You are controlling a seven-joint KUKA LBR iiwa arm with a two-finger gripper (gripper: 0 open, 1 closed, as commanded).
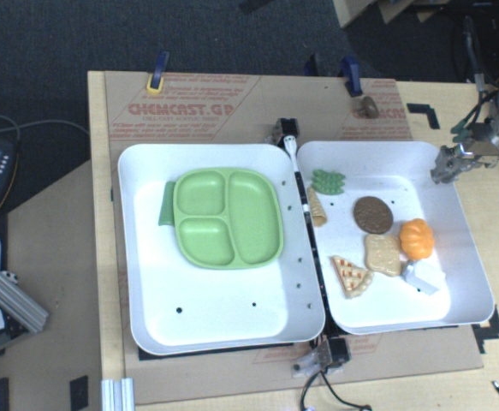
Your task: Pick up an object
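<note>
Single overhead view, arm entering from the right. The hand (448, 163) sits at the far right rim of the right bin (467, 238), over its upper right corner; whether its fingers are spread or closed cannot be told at this resolution, and nothing is seen between them.

Nearest the hand, below and to its left inside the same bin, lie the loose objects. An orange pumpkin-like toy (417, 238) is closest, with a small pale grey-white piece (422, 278) just below it. Left of the pumpkin is a brown round disc (373, 215), and beneath that a tan slice shaped like bread (383, 255), touching or nearly touching the pumpkin. Farther left, a wedge resembling a pizza slice (351, 276) lies near the bin's lower middle. Along the bin's left wall are a green leafy piece (328, 181) and, just below it, a tan cone-like item (317, 208).

Beyond these, well apart from the hand, the left bin (146, 289) holds a green three-compartment plate (228, 217), with a darker green edge showing at its left side.

Both bins rest on a board (112, 118) on the table, printed in red with "CHEMCAST", followed by letters that look like "G P". Clamps, one yellow-tipped (156, 75) and one blue (350, 74), grip its far edge.
</note>
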